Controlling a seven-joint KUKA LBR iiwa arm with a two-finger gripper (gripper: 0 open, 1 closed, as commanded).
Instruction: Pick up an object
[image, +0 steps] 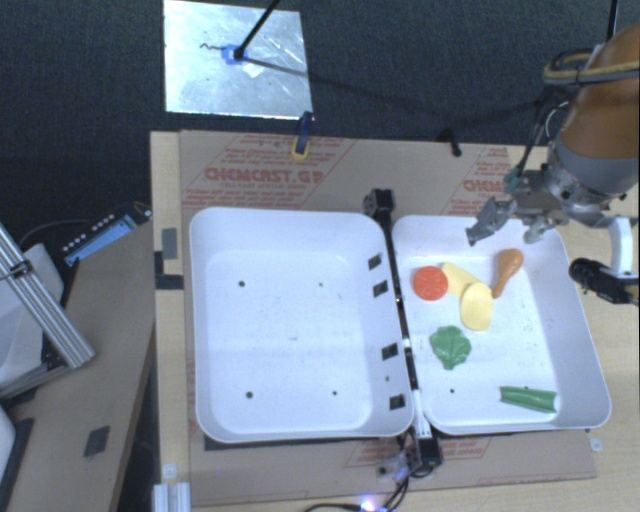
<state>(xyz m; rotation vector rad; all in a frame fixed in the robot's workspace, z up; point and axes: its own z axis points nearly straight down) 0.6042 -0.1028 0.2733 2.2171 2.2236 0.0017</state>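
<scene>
Right under the two-finger gripper (512, 222) the far strip of the right white bin (575, 320) is bare floor. Just nearside of its open jaws, though, the tan plastic drumstick (507, 269), pale yellow piece (474, 301) and round orange slice (431, 283) crowd together. Way off to its left, the left white bin (290, 320) is wide open.

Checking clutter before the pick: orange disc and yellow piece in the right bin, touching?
Touching. The camera view shows the orange disc with its right edge against the yellow piece, no white bin floor visible between them.
</scene>
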